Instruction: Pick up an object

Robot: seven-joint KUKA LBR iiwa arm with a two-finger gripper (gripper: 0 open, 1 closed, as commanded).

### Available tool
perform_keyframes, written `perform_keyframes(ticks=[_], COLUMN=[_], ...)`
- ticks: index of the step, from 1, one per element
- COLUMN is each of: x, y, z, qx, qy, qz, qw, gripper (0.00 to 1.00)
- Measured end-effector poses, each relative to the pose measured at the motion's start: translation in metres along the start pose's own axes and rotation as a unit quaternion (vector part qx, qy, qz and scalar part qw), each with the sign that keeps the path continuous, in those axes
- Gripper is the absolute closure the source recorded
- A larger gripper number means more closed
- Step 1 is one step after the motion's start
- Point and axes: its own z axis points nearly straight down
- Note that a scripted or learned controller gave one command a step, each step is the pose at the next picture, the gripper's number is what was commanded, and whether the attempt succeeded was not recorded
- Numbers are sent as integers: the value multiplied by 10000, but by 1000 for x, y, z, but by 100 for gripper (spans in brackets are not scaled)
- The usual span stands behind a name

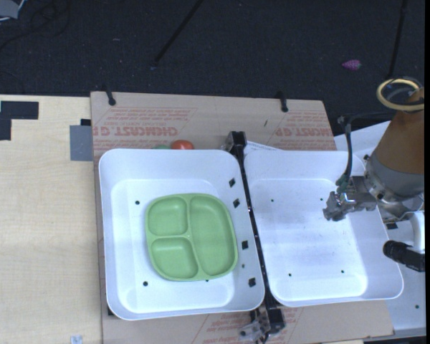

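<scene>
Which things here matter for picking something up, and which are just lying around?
For the job: green plate in the left bin; gripper over the right bin.
Lying about: red ball behind the left bin; purple scrap on the dark floor.

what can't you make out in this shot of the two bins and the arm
- Tool, camera view: small and dark over the right bin; whether it grips anything is unreadable.
- Red object, camera view: the left bin rim hides its lower part, so its identity is unclear.
- Arm, camera view: cut off by the right edge.
- Green divided plate: fully visible.
</scene>
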Motion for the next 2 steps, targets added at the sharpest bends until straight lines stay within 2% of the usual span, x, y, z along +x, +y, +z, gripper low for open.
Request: perform_keyframes(ticks=[1,2], x=[2,63], y=[-3,5], z=[-62,-51], qx=[-11,26], qy=[-3,12], qz=[-2,-19], qw=[10000,10000], gripper=[100,100])
